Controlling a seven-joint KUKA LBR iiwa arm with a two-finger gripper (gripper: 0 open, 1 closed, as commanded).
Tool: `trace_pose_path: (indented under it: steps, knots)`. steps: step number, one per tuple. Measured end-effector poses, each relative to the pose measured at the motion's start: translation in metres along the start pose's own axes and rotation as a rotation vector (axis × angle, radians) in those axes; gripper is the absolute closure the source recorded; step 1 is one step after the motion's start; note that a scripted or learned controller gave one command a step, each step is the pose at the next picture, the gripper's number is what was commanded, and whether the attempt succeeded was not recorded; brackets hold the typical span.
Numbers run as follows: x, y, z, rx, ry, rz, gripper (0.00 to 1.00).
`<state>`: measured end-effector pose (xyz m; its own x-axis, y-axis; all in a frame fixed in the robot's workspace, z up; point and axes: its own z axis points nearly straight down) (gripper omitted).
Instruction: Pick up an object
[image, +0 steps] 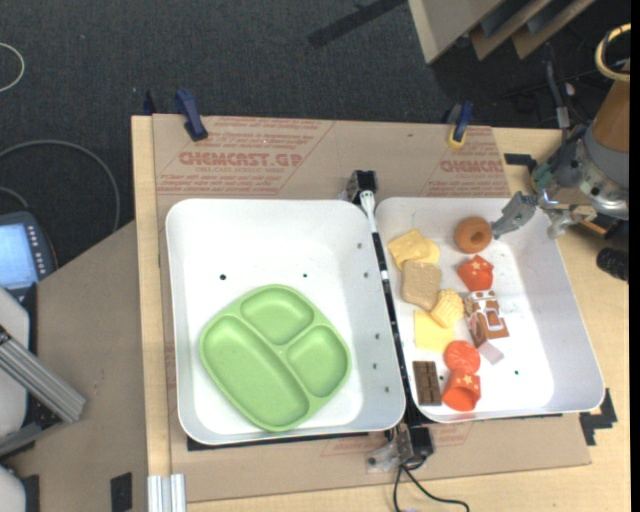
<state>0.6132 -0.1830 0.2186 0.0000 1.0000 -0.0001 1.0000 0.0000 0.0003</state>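
Over the right bin's (560, 300) far edge your gripper (515, 215) hangs, fingers' state unreadable, beside the brown doughnut (473, 235) — bread slices (420, 283), red pepper (476, 272), chocolate bar (427, 381) crowd below, green divided plate (275, 357) alone left.

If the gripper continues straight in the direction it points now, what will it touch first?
Probably the donut. The gripper points down-left toward it from the right bin's upper edge. Its height is unclear, so it might pass over the donut.

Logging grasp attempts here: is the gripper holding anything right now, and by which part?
Nothing is held. The gripper hangs over the right white bin, beside the round brown doughnut, with nothing between its fingers.
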Motion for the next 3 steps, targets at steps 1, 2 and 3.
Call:
trace_pose_path:
  steps: [1, 2, 3]
  knots:
    - [0.011, 0.054, 0.140, 0.000, 0.000, -0.005, 0.00]
    - [0.009, 0.054, 0.121, -0.003, -0.003, -0.003, 1.00]
    - [0.125, 0.054, 0.029, -0.006, 0.001, -0.007, 1.00]
